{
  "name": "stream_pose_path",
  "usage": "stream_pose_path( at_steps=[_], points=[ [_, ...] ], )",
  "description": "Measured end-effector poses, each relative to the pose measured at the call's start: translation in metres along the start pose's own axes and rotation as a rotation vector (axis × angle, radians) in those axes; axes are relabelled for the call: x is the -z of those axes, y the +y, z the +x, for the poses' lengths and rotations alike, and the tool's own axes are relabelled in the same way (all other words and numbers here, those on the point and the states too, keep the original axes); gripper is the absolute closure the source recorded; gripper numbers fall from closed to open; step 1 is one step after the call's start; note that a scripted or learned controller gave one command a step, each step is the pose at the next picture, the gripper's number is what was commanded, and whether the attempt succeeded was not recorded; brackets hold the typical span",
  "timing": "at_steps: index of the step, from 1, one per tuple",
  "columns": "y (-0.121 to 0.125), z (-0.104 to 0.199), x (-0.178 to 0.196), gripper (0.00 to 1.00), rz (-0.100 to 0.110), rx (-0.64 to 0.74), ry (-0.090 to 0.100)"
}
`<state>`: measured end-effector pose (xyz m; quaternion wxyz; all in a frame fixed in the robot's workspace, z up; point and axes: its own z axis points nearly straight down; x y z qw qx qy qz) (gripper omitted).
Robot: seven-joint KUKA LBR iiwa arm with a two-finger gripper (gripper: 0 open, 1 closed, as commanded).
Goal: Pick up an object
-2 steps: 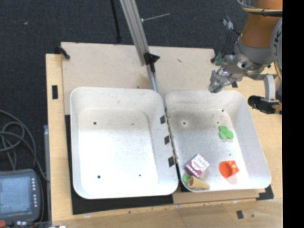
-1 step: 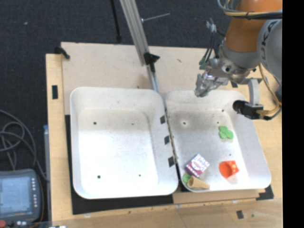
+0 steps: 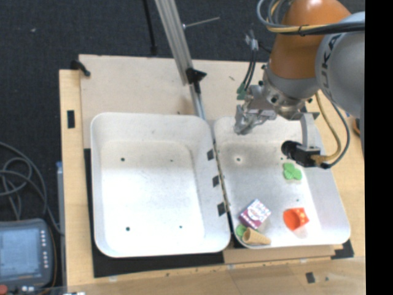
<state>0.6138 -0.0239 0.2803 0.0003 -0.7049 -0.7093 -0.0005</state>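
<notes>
Objects: small orange plastic block (image 3: 295,218), green plastic piece (image 3: 292,172), purple-white box (image 3: 255,213), tan cone (image 3: 255,237) — right white bin (image 3: 325,195), front part, well apart from gripper.
Gripper (image 3: 244,125): above bin's rear-left corner; finger opening cannot be told; holds nothing visible.

A pale wooden bench (image 3: 141,78) is filling the middle of the frame, lying on dark carpet (image 3: 73,17). A slanted aluminium post (image 3: 175,39) is rising from the bench toward the upper centre. At the lower left, a grey control pendant (image 3: 23,254) is sitting, with black cables (image 3: 18,171) curling just above it.
</notes>
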Motion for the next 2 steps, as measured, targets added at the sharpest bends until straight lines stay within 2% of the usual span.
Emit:
stream_pose_path(
  at_steps=[1, 2],
  points=[
    [-0.011, 0.043, -0.004, 1.00, 0.000, 0.000, 0.000],
    [-0.033, 0.086, -0.005, 1.00, 0.001, 0.000, 0.000]
  ],
)
